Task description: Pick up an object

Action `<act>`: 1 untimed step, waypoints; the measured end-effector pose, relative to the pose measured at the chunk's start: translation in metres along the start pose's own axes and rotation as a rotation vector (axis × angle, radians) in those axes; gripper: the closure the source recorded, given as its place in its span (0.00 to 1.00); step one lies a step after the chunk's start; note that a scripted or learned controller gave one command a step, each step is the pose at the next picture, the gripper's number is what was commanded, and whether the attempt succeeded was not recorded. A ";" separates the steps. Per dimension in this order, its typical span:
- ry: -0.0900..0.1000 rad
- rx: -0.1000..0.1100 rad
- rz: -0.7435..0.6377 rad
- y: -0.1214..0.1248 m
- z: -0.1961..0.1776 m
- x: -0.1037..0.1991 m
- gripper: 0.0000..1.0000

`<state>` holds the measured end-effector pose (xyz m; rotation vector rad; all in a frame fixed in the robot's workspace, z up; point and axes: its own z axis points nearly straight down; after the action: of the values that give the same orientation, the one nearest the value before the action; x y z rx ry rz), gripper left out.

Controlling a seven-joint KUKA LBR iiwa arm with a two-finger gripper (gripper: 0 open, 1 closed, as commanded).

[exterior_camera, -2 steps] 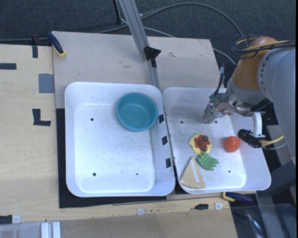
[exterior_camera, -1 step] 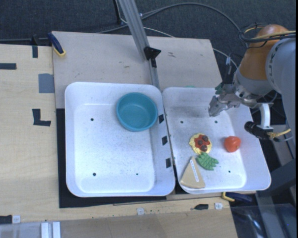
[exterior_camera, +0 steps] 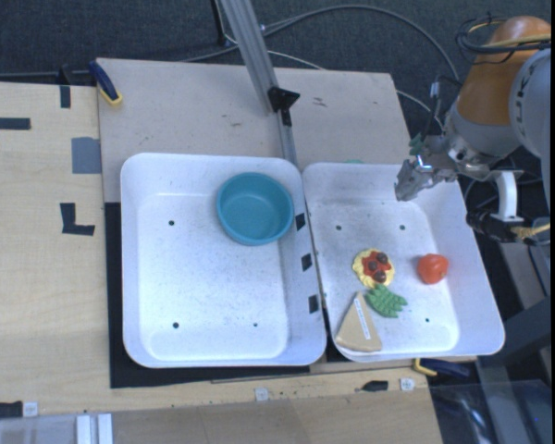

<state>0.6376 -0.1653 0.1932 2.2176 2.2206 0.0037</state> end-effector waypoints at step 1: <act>0.000 -0.001 0.001 0.005 -0.062 0.000 1.00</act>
<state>0.6419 -0.1656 0.2555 2.2176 2.2193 0.0043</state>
